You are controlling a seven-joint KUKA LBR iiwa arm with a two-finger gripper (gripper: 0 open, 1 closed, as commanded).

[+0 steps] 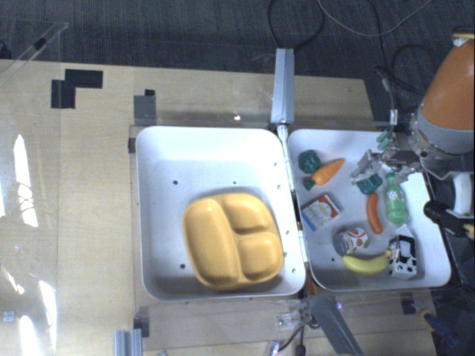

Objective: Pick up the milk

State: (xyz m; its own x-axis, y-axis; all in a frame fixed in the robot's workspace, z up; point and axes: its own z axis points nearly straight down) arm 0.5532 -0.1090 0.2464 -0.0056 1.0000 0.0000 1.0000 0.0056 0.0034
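Note:
The milk (pixel 403 256) is a small black-and-white cow-patterned carton in the front right corner of the right bin (pixel 438 277), just right of a banana (pixel 365 263). My gripper (pixel 377 170) hovers over the back of the same bin, well behind the milk, above a small teal item (pixel 369 186). Its fingers stand open with nothing between them.
The right bin also holds a carrot (pixel 327 170), a teal toy (pixel 309 159), a small printed box (pixel 320 211), a red sausage (pixel 373 213), a green bottle (pixel 394 199) and a can (pixel 354 239). A yellow divided tray (pixel 232 237) lies in the left bin (pixel 159 199).

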